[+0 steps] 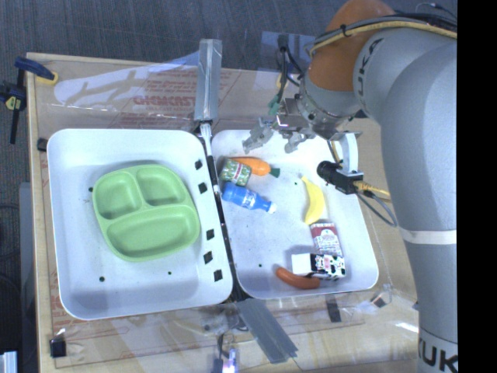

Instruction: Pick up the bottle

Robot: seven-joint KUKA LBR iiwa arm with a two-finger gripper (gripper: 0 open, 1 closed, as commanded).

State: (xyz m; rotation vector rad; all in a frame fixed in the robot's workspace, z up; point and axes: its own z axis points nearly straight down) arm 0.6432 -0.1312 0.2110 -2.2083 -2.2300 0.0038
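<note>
Bottle (245, 199) lying flat, long axis left-right, cap pointing right

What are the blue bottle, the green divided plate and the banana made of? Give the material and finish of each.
Blue bottle: probably plastic, glossy, going by the highlights on its body and its pale cap.
Green divided plate: looks like moulded plastic, smooth with a soft sheen; even colour, rounded compartment edges.
Banana: uniformly yellow and smooth; likely a plastic toy, though real fruit can't be ruled out.
</note>
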